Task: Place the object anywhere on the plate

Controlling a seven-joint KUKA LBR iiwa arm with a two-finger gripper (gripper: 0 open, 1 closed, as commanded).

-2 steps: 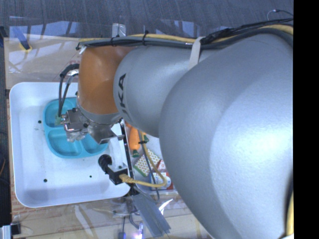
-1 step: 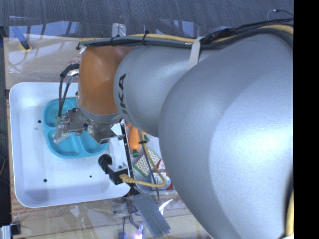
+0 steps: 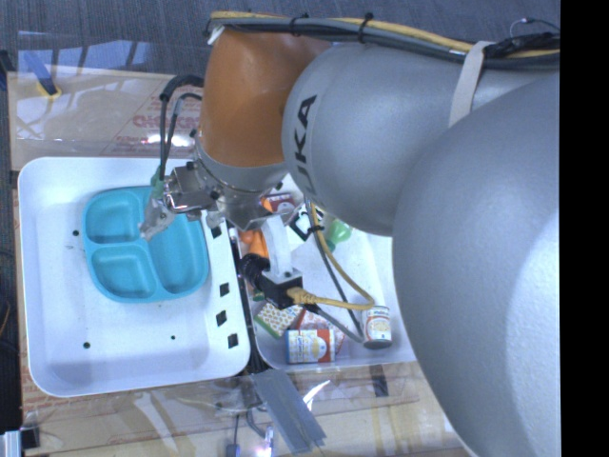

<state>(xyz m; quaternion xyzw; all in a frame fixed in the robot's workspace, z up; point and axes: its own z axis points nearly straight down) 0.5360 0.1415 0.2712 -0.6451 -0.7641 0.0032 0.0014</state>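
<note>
A light blue plate with three compartments lies in the left white bin. My gripper hangs over the plate's upper right rim, below the orange band of the arm. From this angle I cannot make out anything held in it. The arm's wrist hides the strip between the two bins.
The right bin is largely covered by the grey arm. In its visible part lie a small can, a little jar, an orange item, a green item and a flat packet. Cables hang over them.
</note>
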